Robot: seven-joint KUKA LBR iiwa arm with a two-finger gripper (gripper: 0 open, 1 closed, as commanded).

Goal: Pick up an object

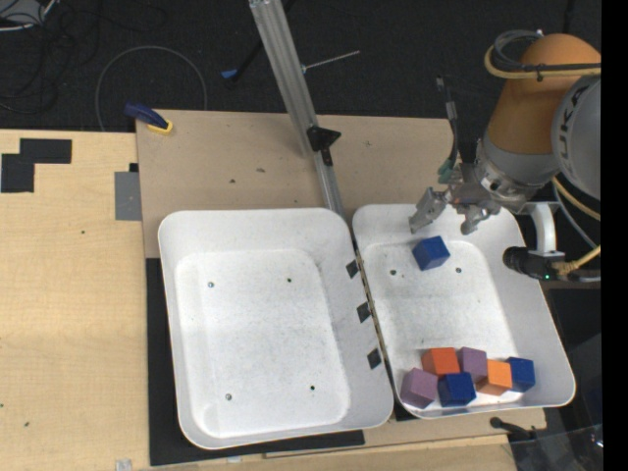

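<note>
Three blue blocks, two orange, two purple, right bin.

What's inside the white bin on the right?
The right bin holds a lone blue cube below the gripper, plus a cluster of cubes at its near edge. Anything beneath the cluster is hidden.

I see a slanted aluminium rail crossing my bench, with cables on the dark floor beyond.

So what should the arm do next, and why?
Probably lower straight down onto the blue cube. The gripper hangs open just above it, and that cube lies alone in the right bin, apart from the cluster at the near edge.
</note>
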